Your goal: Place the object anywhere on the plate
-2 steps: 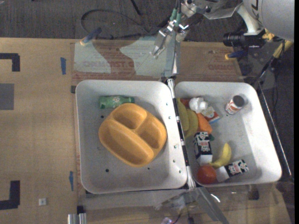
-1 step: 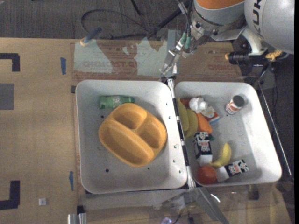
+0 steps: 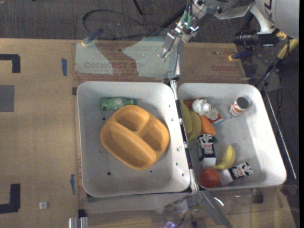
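Orange plate (image 3: 135, 137) sits in the left bin (image 3: 90, 175), a green packet (image 3: 118, 103) just behind it. Gripper (image 3: 173, 42) hangs beyond both bins, fingers seemingly apart, holding nothing.

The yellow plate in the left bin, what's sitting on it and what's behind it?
Nothing sits on the yellow plate; its three compartments are bare. Behind it, at the left bin's far wall, lies a green packet, its near edge touching or tucked under the plate's rim.

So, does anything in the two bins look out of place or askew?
The green packet lies in the left white bin beside the orange divided plate, apart from the other items heaped in the right white bin. The plate sits skewed.
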